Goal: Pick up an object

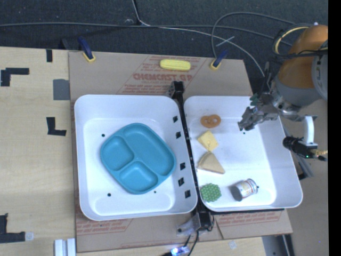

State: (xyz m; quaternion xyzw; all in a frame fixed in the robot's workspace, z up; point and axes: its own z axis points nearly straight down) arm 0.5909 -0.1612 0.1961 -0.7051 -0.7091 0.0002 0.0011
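End effector (248,122), finger state not discernible, hovers right of the pretzel (211,121); descending here risks grasping bare bin floor (266,159).

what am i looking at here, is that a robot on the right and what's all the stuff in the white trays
Yes. The grey and orange shape on the right is a robot arm, and its gripper hangs over the right bin, with nothing visibly held. One camera above the bench looks down at a slant. The left bin holds a blue divided plate. The right bin holds a small pretzel, a yellow block, a tan wedge, a green bumpy ball and a small can on its side. A yellow toy lies on the cardboard behind the bins.
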